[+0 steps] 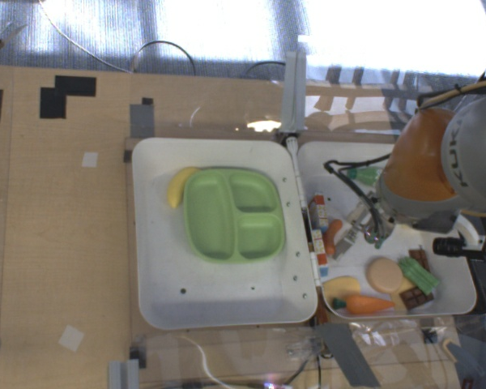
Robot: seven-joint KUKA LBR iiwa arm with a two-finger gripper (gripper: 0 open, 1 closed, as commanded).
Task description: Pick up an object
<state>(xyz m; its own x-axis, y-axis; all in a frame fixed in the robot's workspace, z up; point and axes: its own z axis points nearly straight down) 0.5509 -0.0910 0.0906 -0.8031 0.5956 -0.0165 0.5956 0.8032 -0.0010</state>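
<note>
Left bin (158,298): one green divided plate (233,215), three compartments, sitting mid-bin. One banana (176,186) tucked against the plate's upper-left edge, long axis near vertical in frame, partly under the rim. Nothing else in there that I can make out.

Right bin (466,298): the clutter is all in the lower half. Counting left to right: one small red-and-white packet (317,212) along the left wall, one orange-red piece (331,237) just below it, one yellow piece (343,285), one carrot (368,304) lying roughly horizontal at the bottom edge, one round tan biscuit-like disc (384,275), one green ridged block (419,274), one brown chocolate-like bar (416,297) under it. One green item (363,173) at the upper part of the bin, mostly hidden by the arm.

Gripper (358,232) hangs over the right bin, centre-left, pointing down-left. Can't tell how wide it is; too blurred.

Key relation: the nearest candidate is the orange-red piece, just left of the tip and near-touching. Its long axis runs roughly vertical in frame. The tan disc is next nearest, lower right of the tip. My read is that the orange-red piece is the target.
</note>
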